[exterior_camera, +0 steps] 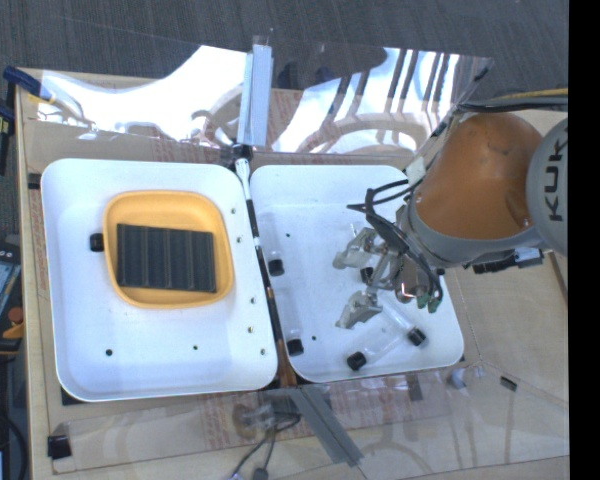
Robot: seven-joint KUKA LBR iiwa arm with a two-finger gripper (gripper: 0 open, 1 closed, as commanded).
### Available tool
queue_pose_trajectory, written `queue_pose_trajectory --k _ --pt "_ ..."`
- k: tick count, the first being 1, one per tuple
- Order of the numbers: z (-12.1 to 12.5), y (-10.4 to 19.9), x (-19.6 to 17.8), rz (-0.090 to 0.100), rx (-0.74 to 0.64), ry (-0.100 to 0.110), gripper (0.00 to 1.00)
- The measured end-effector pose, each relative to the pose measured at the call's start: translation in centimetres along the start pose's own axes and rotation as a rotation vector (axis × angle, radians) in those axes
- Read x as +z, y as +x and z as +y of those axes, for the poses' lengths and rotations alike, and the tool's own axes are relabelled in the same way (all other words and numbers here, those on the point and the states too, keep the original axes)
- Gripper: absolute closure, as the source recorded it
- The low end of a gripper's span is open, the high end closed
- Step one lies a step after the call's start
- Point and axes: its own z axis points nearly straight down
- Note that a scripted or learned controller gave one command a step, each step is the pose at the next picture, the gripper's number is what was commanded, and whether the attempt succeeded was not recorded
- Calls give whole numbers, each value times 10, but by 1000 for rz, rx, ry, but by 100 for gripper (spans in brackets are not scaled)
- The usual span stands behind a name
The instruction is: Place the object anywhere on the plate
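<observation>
A yellow plate (pixel 166 206) with rounded corners lies in the left bin (pixel 80 358). On it rests a dark grey ridged rectangular object (pixel 170 258), lying flat and covering most of the plate's middle. My gripper (pixel 345 290) hangs over the right bin (pixel 310 208), well to the right of the plate. Its two metal fingers (pixel 352 257) point left and stand apart, open, with nothing between them. The arm's orange band (pixel 475 178) is above the bin's right rim.
Small black bits lie in the right bin at its left wall (pixel 275 266) and along its front (pixel 356 361). A clear, hard-to-read item (pixel 390 340) lies just below the gripper. A ridge (pixel 258 268) divides the two bins.
</observation>
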Motion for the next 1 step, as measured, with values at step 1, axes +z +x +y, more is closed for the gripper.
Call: queue_pose_trajectory --k 1 --pt "-7 16 9 -1 -341 0 0"
